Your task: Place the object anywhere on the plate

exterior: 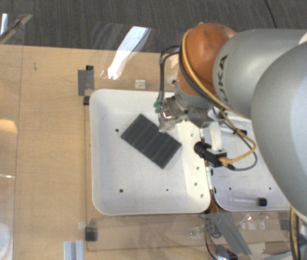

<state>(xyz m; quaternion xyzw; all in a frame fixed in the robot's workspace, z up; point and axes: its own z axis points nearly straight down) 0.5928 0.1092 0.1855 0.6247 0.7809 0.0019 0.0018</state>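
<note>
Camera view puts the plate (151, 141) in the left bin (107, 191), a dark ribbed rectangular slab lying flat, a little above the bin's middle. Its long axis runs from ten o'clock down to four o'clock. I read this slab as the plate; what object I am meant to set on it I cannot pick out.

From the plate, the claw (166, 119) sits at one o'clock, right over the slab's upper right edge, close to touching it. Whether it is wide, narrow or carrying anything I cannot tell; the wrist and cables hide the tips.

Further out, the arm (273, 75) comes in from three o'clock and covers much of the right bin (245, 202), where a thin pale stick with a dark end (248, 201) lies near the lower rim. Both bins rest on the wooden tabletop (39, 161).
</note>
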